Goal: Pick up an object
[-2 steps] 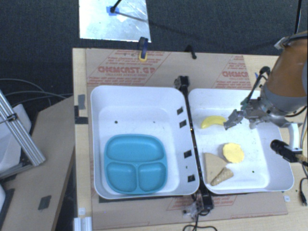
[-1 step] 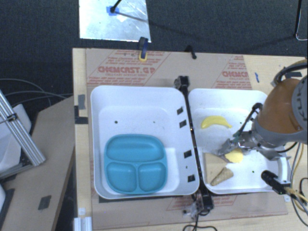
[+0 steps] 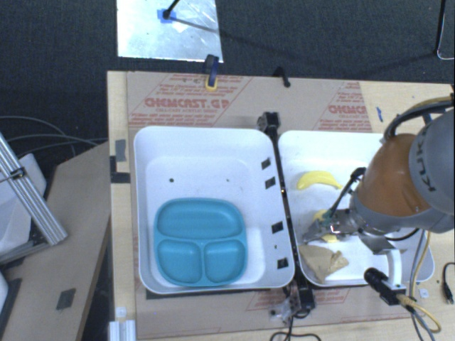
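Banana point(image 3: 318, 181) in right bin point(image 3: 334, 142), gripper point(image 3: 324, 227) below it, grip unclear, tan bag point(image 3: 323, 263), blue tray point(image 3: 201, 241) left.

A blue divided tray point(image 3: 201, 241) lies in the left white bin point(image 3: 206, 141) on the cardboard-covered bench point(image 3: 185, 101).

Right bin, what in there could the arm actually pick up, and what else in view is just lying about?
For the job:
- gripper, low in the right bin
- banana, in that bin
- tan piece, at the bin's near edge
- small yellow bit by the gripper, too small to identify

Lying about:
- blue tray, in the left bin
- clamp on the board behind the bins
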`<action>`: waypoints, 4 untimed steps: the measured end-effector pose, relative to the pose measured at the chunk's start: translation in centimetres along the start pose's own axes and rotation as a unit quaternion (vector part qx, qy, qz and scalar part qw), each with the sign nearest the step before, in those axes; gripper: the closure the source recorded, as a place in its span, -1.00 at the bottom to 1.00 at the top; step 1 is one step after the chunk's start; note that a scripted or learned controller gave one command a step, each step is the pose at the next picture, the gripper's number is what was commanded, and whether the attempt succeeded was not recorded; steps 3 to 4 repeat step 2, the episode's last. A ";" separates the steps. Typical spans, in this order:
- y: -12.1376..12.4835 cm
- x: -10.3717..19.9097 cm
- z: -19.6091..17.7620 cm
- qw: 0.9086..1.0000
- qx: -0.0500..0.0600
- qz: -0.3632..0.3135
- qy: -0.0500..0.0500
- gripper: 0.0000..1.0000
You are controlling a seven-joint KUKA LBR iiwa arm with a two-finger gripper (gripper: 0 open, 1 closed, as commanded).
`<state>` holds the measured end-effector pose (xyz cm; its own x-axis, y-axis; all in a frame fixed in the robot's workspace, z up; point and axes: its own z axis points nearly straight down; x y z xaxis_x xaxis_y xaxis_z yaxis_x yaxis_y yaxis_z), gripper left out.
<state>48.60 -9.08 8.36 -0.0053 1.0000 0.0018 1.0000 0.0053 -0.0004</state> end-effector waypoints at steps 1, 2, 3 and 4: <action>0.2 -0.3 -1.1 1.000 -0.003 0.002 -0.001 1.00; 5.7 5.0 -10.7 1.000 -0.008 -0.003 0.000 1.00; 5.7 5.0 -10.7 1.000 -0.008 -0.003 0.000 1.00; 5.7 5.0 -10.7 1.000 -0.008 -0.003 0.000 1.00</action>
